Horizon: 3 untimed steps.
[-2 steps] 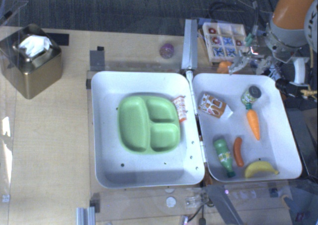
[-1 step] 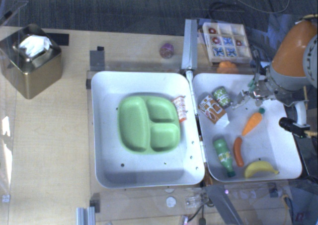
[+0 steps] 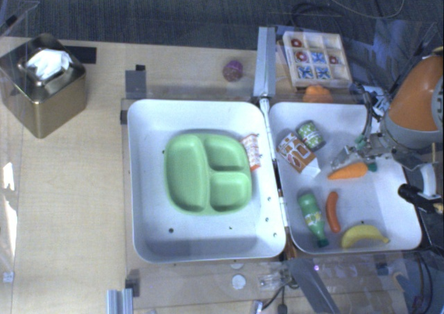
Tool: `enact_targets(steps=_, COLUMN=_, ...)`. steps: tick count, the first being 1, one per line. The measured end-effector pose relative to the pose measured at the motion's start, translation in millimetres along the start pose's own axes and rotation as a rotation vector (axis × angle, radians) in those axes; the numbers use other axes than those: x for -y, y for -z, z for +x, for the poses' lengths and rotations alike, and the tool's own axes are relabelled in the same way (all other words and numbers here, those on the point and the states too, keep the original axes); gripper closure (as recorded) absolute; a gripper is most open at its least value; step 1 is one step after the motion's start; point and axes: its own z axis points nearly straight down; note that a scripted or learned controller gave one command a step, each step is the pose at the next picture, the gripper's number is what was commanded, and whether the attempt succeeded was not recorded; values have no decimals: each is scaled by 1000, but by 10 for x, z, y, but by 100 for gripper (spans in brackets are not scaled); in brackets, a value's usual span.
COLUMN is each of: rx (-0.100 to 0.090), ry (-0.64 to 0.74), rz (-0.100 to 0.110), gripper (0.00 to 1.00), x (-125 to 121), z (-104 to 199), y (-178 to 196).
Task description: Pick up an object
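Note:
The right bin holds a toy carrot, a green bottle, a red sausage-like piece, a banana, a small green can and a brown-and-white box. My gripper reaches in from the right and hovers just above the carrot's upper right end. Nothing is visibly held in it. The grey arm with its orange band hangs over the bin's right edge.
In the left bin lies a green divided plate, with a small snack packet at its right edge. A tic-tac-toe board, an orange object and a purple ball lie behind the bins. A gold tissue box stands far left.

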Motion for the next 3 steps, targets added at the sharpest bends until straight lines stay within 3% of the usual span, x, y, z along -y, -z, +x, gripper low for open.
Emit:
enact_targets(steps=1, rx=0, ry=30, rz=-1, gripper=0, x=169, z=126, y=5)
enact_targets(steps=2, rx=6, ry=32, rz=-14, gripper=100, x=121, z=121, y=153)
enact_targets(steps=3, rx=6, ry=32, rz=-14, gripper=0, x=122, z=121, y=152)
